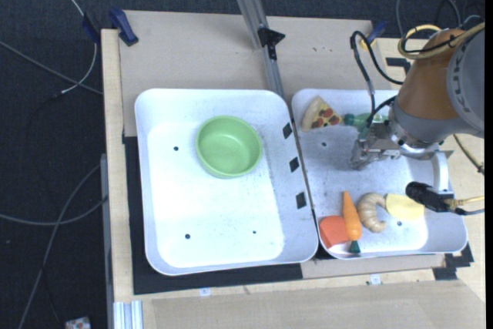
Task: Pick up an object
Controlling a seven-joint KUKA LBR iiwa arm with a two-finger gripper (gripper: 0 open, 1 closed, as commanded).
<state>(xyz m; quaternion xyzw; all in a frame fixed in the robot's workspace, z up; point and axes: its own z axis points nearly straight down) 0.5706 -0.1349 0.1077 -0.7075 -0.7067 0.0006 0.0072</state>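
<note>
The pincer [363, 154], its grip state indiscernible, hangs above the right bin [331, 166], croissant [372, 209] just below.

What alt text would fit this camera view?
A grey and orange arm's end effector hangs over the right bin, between a pizza slice and a carrot, croissant and lemon. The left bin holds a green bowl.

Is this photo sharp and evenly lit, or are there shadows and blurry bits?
In the camera view the light is soft and even: the green bowl casts only a faint shadow in the left bin, and the white plastic shows no harsh glare. The toy carrot and pizza slice look fairly crisp. The gripper is darker and hard to make out under the arm.
</note>
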